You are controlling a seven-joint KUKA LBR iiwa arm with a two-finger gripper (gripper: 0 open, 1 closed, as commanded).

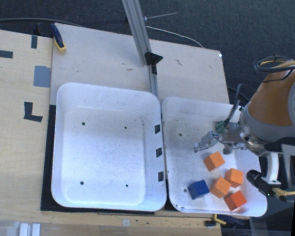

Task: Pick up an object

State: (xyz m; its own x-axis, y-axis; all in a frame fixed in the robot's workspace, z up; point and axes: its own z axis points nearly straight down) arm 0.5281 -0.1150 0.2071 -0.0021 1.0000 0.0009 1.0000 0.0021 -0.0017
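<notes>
**Q:** What do you have in the two bins?

**A:** Your left bin (107, 147) shows you bare white floor with a few dark dots. Your right bin (189, 119) carries all the blocks, bunched in its near right part. You can count four orange ones and one blue.

**Q:** Where do they lie for you?

**A:** The top orange block (214, 161) sits apart from the rest, nearest the gripper. Below it you see two more, the right block (234, 177) and the middle block (220, 187), touching or nearly so. The red-orange block (235, 200) lies lowest, by the bin's near right rim, just beside the middle one. The blue block (198, 189) lies left of that cluster, close to the near rim.

**Q:** Which way do they point?

**A:** You are looking at cubes, so none gives you a long axis. Each sits turned at a slant to the bin walls, corners toward you.

**Q:** And your gripper?

**A:** The gripper (206, 143) hangs over the right bin, just up and left of the top orange block, its tips aimed left. You cannot tell how the jaws stand; the metal parts blur together. You see no block between them
</notes>
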